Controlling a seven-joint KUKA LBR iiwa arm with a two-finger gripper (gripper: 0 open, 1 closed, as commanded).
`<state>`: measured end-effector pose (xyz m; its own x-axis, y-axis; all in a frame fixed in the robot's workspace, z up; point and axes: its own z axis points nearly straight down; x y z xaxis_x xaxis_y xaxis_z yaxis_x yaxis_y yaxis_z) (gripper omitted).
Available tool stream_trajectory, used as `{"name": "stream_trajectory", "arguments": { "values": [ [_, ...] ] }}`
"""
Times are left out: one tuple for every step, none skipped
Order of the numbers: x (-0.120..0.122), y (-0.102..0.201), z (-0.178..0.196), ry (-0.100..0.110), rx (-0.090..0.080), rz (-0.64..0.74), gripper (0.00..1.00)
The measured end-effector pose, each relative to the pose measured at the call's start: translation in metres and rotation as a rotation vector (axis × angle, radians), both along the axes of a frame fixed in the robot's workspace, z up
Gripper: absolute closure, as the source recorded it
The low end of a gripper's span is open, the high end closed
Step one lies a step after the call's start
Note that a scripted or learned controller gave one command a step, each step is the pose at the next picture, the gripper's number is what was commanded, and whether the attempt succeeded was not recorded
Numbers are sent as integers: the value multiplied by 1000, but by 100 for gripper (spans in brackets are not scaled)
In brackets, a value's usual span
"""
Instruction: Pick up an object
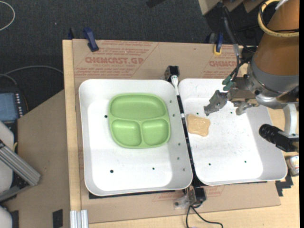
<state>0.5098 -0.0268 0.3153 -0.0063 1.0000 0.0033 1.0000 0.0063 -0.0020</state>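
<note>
Camera view, near to far: tan toast-shaped piece [198, 125] flat in right bin [237, 170], by its left wall. Probably light, stiff, low-lying; best pinched across opposite edges. Above, gripper [226, 102] hovering apart from it, holding nothing; opening unclear. Green divided plate [139, 120] in left bin [133, 175].

Dark carpet floor [38, 13]; cardboard-topped bench [118, 56]

— What do we see on the brown bench [142, 56]?
— We see two white bins. The left bin [95, 165] sits at nine o'clock. The right bin [237, 165] sits at three o'clock. Their sides touch in the middle.
</note>
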Motion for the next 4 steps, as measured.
{"name": "stream_trajectory", "arguments": {
  "values": [
    [-31,74,28,-5,-1,3,0],
    [-30,70,37,-5,-3,-5,100],
    [-30,140,102,-11,1,3,100],
    [-30,136,109,-6,-3,-5,100]
  ]
}}
